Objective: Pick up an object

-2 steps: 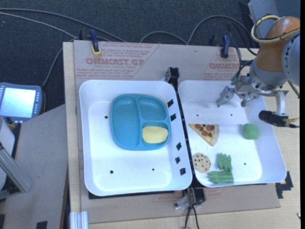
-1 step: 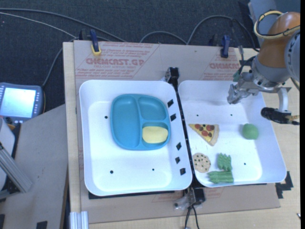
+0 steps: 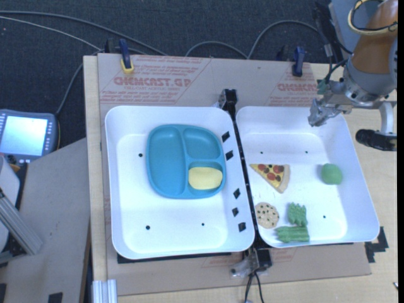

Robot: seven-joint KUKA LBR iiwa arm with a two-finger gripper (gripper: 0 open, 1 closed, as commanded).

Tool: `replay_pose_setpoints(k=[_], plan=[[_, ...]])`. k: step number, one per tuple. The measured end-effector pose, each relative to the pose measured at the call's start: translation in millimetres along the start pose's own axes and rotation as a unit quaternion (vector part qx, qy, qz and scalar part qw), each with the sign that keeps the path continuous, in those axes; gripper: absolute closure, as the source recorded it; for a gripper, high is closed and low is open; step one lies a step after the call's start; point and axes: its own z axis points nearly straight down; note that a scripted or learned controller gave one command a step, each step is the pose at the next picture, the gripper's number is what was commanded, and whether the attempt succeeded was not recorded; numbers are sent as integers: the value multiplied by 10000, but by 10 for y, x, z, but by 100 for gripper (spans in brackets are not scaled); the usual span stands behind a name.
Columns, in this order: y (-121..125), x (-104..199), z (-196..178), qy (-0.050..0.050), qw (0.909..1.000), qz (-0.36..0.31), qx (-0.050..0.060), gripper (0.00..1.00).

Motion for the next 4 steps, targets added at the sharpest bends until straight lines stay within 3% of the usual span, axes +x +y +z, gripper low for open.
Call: replay_pose_setpoints(k=[1, 4], plan=[[17, -1, -549, -4, 10000, -2, -7, 100], [-193, 1613, -586, 17, 10000, -19, 41, 100]])
